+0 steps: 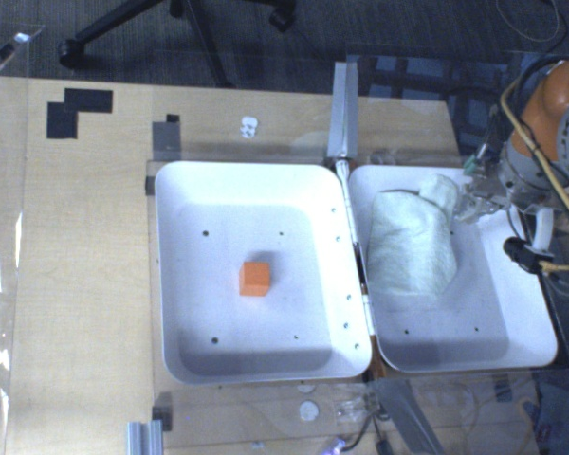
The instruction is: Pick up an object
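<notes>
Plainly, the orange cube (255, 279) sat alone on the floor of the left bin (180, 349), a little toward seven o'clock of that bin's centre and clear of all four walls. It lay flat, one face up, with nothing touching it.

The arm (550, 112) reached in from three o'clock, its orange band high at about two o'clock of the scene, with yellow and black cables looping down beside it. The gripper (476, 200) hung over the far right part of the right bin (512, 349), well apart from the cube and just beside the upper edge of the white cloth (412, 240). Whether it was clamped on a fold of that cloth or merely close to it could not be told; the metal parts there blurred into the pale fabric.

The cloth was a crumpled heap filling the left and upper part of the right bin, a lump of it rising toward one o'clock near the gripper. The two bins stood side by side on the pale wooden worktop (76, 254), meeting along a metal rail (342, 112) that ran off toward twelve o'clock.
</notes>
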Robot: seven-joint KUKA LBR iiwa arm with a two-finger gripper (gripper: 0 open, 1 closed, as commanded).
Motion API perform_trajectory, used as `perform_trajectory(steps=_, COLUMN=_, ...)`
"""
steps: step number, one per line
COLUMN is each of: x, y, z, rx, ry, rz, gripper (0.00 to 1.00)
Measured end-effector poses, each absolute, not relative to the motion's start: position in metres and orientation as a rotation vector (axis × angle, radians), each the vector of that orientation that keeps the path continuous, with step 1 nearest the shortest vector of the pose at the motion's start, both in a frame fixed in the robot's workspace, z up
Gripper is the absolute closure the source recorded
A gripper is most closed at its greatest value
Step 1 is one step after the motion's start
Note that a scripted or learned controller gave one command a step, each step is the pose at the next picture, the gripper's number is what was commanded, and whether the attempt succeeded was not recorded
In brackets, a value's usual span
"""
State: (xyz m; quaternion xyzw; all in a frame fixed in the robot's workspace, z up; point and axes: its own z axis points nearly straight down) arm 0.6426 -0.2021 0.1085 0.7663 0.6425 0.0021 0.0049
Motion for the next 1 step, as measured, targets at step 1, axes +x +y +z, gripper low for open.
perform_trajectory(steps=1, x=0.6445, y=-0.2009, z=0.1201, rx=2.389, ry=2.018, rz=0.009, gripper=1.00)
